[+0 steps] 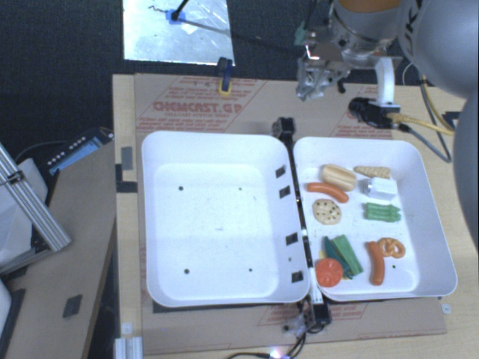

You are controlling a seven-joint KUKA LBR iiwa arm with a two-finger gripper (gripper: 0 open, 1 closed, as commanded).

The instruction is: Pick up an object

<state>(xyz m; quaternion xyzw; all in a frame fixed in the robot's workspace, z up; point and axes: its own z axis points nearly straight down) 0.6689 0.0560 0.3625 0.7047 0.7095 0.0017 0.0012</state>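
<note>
While gripper (310, 88) hovers | sausage (328, 191) lies left-right, slightly slanted

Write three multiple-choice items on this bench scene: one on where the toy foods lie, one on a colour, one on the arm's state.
1. Where do the toy foods lie?
A. In the left bin
B. In the right bin
C. On the bench outside the bins

2. What colour is the tomato?
A. Red
B. Blue
C. White

3. How does the gripper stand relative to the bins?
A. Down among the foods
B. Raised beyond the bins' far edge
C. Inside the left bin

Key: 1 B, since the cookie, pretzel, tomato and the rest all sit in the right bin. 2 A, the tomato at that bin's near left corner is red. 3 B, the gripper hangs over the cardboard past the bins, apart from every food.
</note>
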